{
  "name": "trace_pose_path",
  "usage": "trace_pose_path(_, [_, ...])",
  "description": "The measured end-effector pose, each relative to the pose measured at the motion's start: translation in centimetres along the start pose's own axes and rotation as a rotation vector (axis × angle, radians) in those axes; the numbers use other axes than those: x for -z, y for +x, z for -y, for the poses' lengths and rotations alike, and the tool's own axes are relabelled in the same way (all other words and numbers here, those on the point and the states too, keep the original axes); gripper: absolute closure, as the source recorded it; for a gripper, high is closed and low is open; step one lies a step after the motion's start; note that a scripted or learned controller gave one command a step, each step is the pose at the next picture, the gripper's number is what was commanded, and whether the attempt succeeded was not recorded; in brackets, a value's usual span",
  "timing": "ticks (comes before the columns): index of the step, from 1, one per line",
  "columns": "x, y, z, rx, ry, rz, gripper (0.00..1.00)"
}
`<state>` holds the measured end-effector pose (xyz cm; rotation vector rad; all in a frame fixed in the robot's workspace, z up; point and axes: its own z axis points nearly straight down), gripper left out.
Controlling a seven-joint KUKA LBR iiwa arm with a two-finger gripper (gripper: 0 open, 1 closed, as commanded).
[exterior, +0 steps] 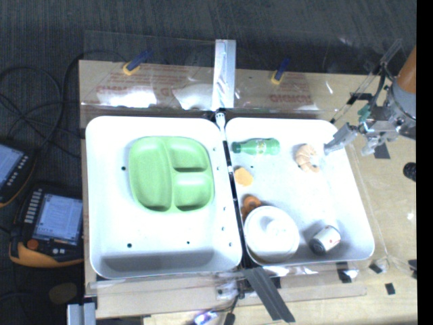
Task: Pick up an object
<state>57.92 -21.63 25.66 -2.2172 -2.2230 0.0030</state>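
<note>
- Camera view: the gripper (336, 141) is at the right of the frame, above the upper right edge of the right bin (352, 188). I cannot tell how it stands, and nothing shows in it.
- Just left of it lies a pale pastry (307, 157).
- The right bin also bears a green bottle (255, 146), an orange piece (243, 176), a white bowl (270, 233) and a small can (325, 238).
- The left bin (108, 202) holds a green divided tray (171, 172).

A robotics lab: taped bench (379, 202), white bins (108, 181), cables (27, 114), teach pendant (47, 225).
</note>
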Motion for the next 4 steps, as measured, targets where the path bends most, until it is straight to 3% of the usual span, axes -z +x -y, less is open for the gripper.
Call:
trace_pose_path(1, [-13.1,-0.3,-6.9,0.041,0.002,-0.003,0.0])
trace_pose_path(2, [-16.8,2.0,-8.5,-0.134,-0.006,-0.001,0.0])
trace_pose_path(3, [-15.7,1.9,-8.6,-0.132,-0.01,0.007,1.0])
trace_pose_path(4, [-7.5,7.4,-7.3,-0.336,0.001,0.001,1.0])
